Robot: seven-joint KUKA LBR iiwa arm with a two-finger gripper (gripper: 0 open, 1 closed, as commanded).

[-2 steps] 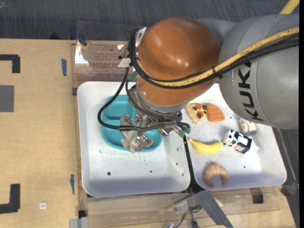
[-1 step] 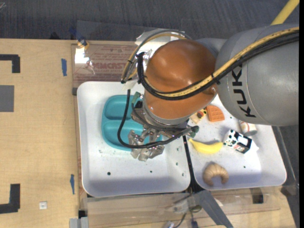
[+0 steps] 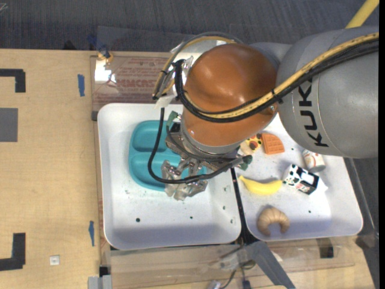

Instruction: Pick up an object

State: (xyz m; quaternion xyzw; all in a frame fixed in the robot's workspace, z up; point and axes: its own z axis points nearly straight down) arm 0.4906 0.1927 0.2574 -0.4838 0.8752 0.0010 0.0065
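Two-finger metal gripper is hovering low over the teal plastic divided tray in the left white bin; jaw state: cannot tell. Risk: fingers skidding off the tray's shallow rim, closing on nothing.

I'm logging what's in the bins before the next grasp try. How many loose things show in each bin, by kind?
Left bin:
teal tray: 1
Right bin:
banana: 1
croissant: 1
orange waffle: 1
black-and-white toy: 1
small white and red thing, too small to name: 1
Total: 6. The arm may hide more.
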